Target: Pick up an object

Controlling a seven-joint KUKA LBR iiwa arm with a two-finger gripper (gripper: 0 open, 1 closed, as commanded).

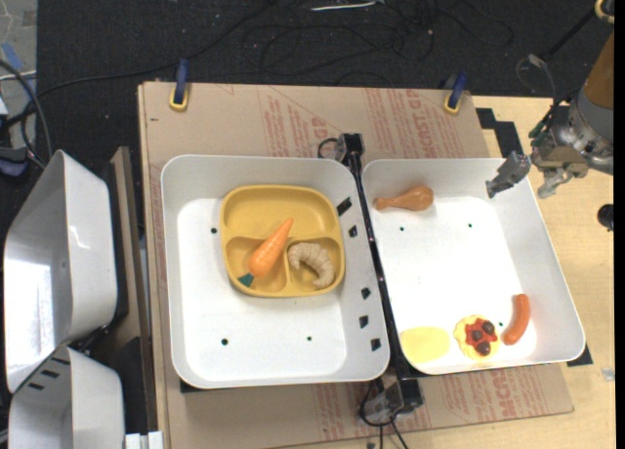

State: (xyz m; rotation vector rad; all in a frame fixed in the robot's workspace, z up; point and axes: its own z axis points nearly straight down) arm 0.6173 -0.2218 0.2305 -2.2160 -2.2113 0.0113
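My gripper (530,177) hangs over the far right rim of the right bin (547,252), fingers spread open with nothing between them. A tan toy drumstick (405,200) lies in that bin's far left part, well to the left of the gripper. Along the bin's near edge lie an orange sausage (517,319), a small red-and-dark topped piece (478,335) and a pale yellow disc (425,344). In the left bin (195,242) a yellow divided plate (234,213) holds an orange carrot (270,248) and a beige curled shrimp (312,262).
The two bins meet along a central divider (369,252) with black clips. Two yellow clamps (179,98) (454,99) hold the cardboard base at its far edge. Grey containers (54,262) stand off the bench to the left.
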